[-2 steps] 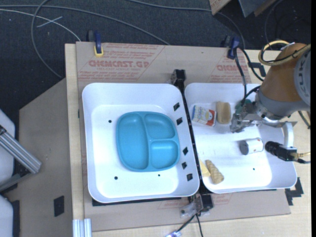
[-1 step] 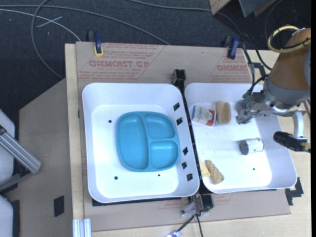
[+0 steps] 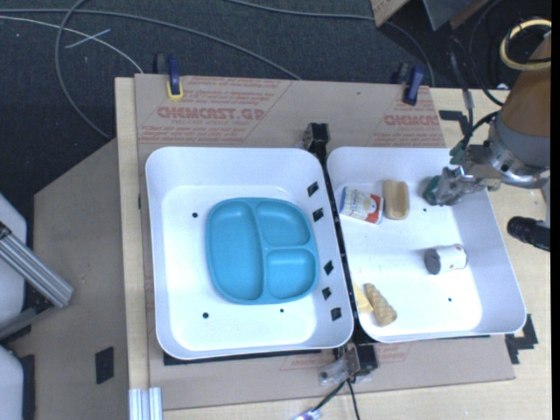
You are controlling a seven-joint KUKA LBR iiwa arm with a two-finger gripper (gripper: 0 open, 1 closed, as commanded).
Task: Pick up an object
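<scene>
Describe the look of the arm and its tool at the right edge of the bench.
The arm enters from the right with a broad orange-tan band above a rounded, pale grey metallic wrist section. Below that sits the tool, a compact grey-and-dark assembly with greenish tints. Thin dark cables run along the wrist toward it. No lettering or markings can be made out on either part.

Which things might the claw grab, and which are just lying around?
For the job: claw; small packet, tan block, grey-and-white cylinder, tan lumpy piece, all in the right bin.

Just lying about: blue divided plate in the left bin, clamps, cables.
</scene>
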